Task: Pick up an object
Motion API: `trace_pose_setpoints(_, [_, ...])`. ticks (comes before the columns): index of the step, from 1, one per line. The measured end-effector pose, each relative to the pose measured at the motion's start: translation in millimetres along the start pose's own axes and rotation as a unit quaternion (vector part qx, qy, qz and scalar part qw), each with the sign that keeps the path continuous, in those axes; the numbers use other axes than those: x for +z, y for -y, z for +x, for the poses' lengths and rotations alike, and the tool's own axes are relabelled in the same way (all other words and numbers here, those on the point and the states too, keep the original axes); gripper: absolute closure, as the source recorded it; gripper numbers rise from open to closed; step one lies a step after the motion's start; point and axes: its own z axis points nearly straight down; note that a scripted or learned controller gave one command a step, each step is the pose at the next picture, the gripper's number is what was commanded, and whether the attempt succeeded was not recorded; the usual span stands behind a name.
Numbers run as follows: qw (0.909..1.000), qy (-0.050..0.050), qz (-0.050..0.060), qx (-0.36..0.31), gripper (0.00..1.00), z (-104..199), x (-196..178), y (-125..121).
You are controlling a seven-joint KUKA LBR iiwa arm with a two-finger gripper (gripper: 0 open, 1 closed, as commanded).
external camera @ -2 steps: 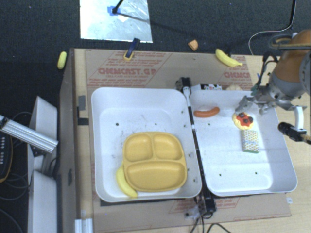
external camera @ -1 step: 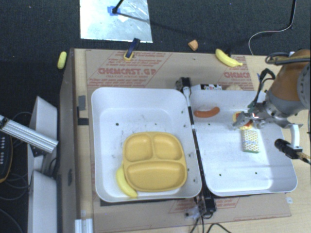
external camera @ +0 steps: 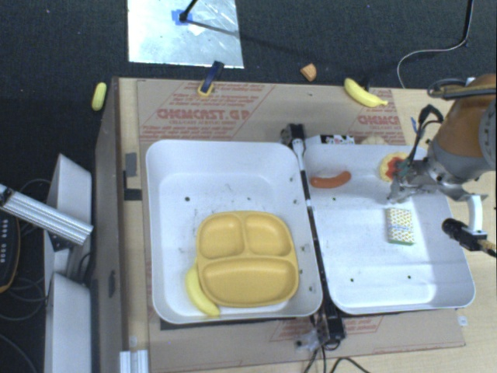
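Lying nearest in the left bin [external camera: 167,177], a yellow divided plate [external camera: 247,259] is touching a banana [external camera: 199,292] at its left near edge. In the right bin [external camera: 365,282], a patterned block [external camera: 400,225] is sitting just under the gripper [external camera: 400,191]; whether it is grasping, I cannot tell. A sausage [external camera: 330,179] is lying farther left.

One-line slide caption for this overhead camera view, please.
KUKA gripper hovers over the right bin above a patterned block, near a sausage; left bin holds a yellow tray and banana.
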Motion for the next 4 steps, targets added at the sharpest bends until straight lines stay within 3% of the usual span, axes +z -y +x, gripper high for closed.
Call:
trace_pose_setpoints(1, [1.0, 0.0, 0.0, 0.0, 0.0, 0, 0, 0])
trace_pose_setpoints(2, [1.0, 0.0, 0.002, 0.0, 0.0, 0, 12, -53])
trace_pose_setpoints(3, [1.0, 0.0, 0.001, 0.001, 0.0, 0, -44, 1])
trace_pose_setpoints(4, [1.0, -0.001, 0.003, 0.0, 0.0, 1, 13, -48])
